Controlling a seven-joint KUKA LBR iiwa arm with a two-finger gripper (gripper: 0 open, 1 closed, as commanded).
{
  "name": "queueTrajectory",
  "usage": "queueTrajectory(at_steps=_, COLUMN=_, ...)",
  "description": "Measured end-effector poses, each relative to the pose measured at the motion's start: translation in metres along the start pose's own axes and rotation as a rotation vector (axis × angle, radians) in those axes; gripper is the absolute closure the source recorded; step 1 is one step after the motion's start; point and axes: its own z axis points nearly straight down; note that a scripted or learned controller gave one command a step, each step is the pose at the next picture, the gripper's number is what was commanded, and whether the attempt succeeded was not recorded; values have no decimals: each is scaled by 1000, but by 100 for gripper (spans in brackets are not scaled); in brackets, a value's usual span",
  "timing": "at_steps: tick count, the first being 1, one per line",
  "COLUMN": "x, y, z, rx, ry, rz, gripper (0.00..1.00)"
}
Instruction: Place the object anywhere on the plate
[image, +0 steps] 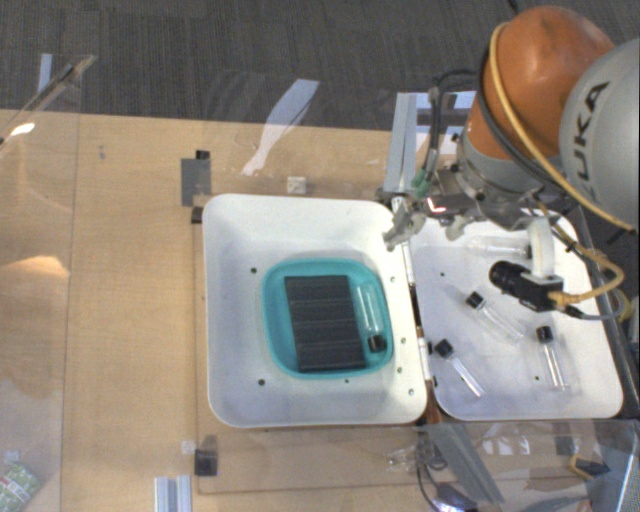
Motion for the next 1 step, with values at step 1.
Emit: queueTrajectory(at_steps=1, x=-83, y=-2, z=-131, rx=1, ry=-1, rz=-256, gripper=0)
